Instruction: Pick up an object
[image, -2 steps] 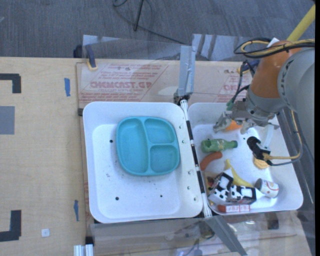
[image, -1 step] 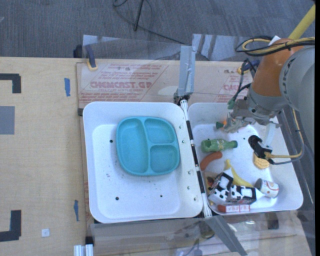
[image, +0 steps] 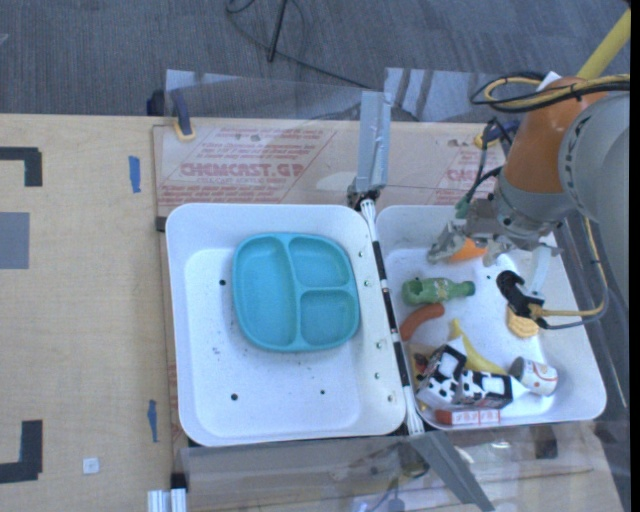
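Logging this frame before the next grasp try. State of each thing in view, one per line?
Hand: low over the right bin's far end, at an orange object; grip unclear.
Orange object: in the right bin, partly hidden by the hand.
Green bottle: lying on its side in the right bin.
Banana: lying flat.
Teal divided plate: flat in the left bin, right side up.
Right bin: holds a cluster of objects.

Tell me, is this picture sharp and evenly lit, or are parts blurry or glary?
Camera view: light is even and soft, with faint shadows along the left bin walls; the teal divided plate is crisp; the right bin's toys are small and harder to make out; the arm's orange band looks slightly soft.
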